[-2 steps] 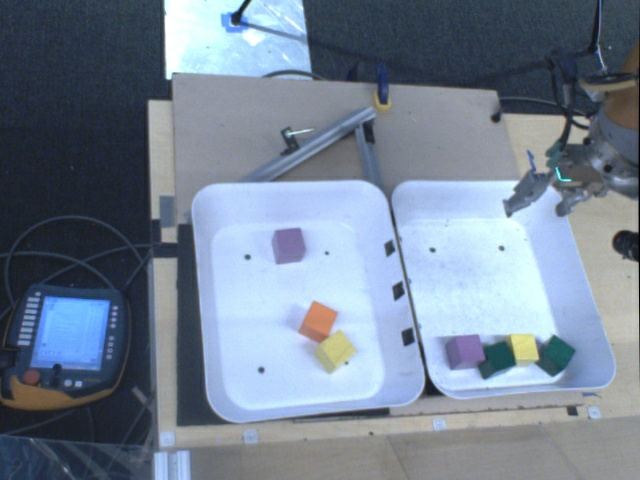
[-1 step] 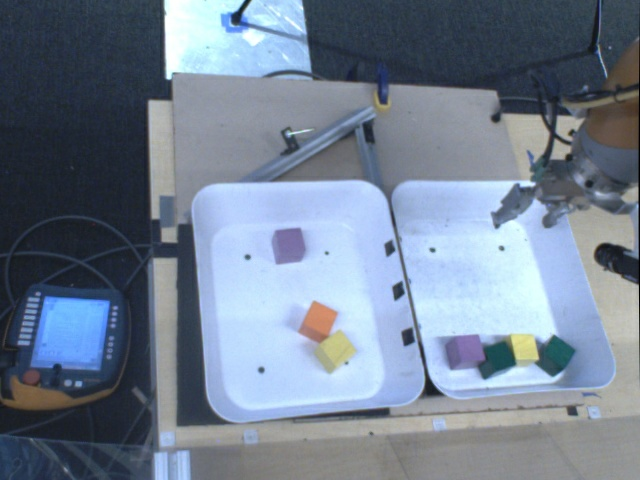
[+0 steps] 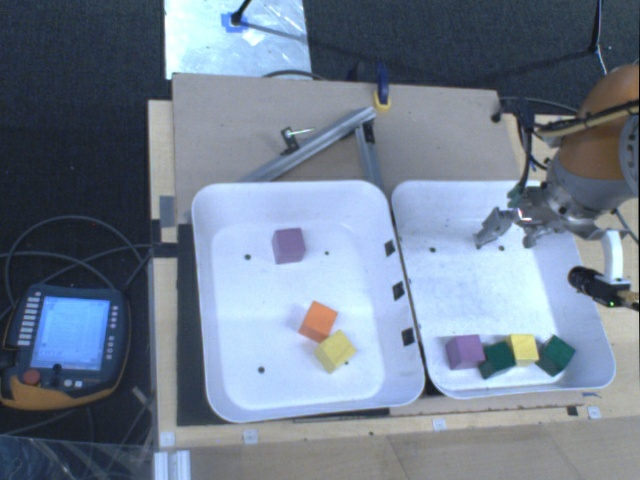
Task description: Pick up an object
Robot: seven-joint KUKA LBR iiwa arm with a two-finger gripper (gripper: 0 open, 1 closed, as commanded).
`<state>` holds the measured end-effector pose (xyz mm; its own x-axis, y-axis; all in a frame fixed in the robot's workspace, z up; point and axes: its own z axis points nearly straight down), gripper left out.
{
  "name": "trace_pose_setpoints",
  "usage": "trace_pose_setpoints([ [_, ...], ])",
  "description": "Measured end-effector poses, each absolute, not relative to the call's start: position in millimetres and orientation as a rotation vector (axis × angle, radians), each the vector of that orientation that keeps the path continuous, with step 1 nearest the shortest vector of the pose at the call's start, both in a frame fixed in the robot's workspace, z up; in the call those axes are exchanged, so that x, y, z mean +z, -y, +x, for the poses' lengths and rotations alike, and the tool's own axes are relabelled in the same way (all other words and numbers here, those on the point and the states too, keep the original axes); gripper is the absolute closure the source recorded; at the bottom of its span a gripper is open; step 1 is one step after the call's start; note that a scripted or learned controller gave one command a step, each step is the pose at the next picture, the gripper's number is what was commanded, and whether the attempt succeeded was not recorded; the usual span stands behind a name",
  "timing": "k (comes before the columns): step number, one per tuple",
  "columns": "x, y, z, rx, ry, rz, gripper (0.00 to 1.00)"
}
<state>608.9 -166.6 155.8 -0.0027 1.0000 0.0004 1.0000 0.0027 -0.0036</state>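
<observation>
The left bin [image 3: 215, 268] holds a purple cube [image 3: 288, 245] near its back, and an orange cube [image 3: 318, 320] touching a yellow cube [image 3: 336, 350] near its front. Along the front wall of the right bin [image 3: 440, 208] a purple cube [image 3: 464, 350], a dark green cube [image 3: 495, 359], a yellow cube [image 3: 524, 347] and a green cube [image 3: 556, 353] sit in a row. My gripper [image 3: 515, 235] hangs over the back right part of the right bin, open, with nothing between its fingers [image 3: 490, 230]. It is well behind the row of cubes.
A metal bar [image 3: 310, 146] lies slanted on the brown board behind the bins. A teach pendant [image 3: 65, 343] with cables rests on the floor at the left. A black part of the arm [image 3: 597, 285] sticks out over the right bin's right edge.
</observation>
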Motion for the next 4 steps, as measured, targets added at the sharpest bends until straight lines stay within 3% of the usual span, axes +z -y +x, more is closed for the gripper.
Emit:
trace_pose_setpoints([
  [1,110.0,171.7,615.5,0.002,2.223,-2.218,0.00],
  [2,124.5,172.0,617.4,-0.004,2.229,-2.219,1.00],
  [4,255.8,172.6,624.0,-0.008,2.234,-2.221,1.00],
])
